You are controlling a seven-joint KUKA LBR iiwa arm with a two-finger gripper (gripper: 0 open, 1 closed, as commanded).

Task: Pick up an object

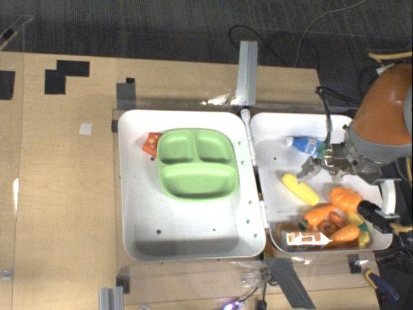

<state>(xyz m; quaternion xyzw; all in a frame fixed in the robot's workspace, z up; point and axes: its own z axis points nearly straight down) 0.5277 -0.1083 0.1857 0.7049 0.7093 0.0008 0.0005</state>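
The claw [312, 167] is hovering open and empty; it should be centring over the yellow plastic corn cob [300, 188] before descending.

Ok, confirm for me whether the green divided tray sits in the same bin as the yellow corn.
No: the green tray lies in the left bin, while the yellow corn lies in the right bin.

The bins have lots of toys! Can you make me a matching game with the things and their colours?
Things:
1. divided plate
2. corn cob
3. bottle
4. carrot

Colours:
A. yellow
B. orange
C. green
D. blue and white

Pairs: 1-C, 2-A, 3-D, 4-B
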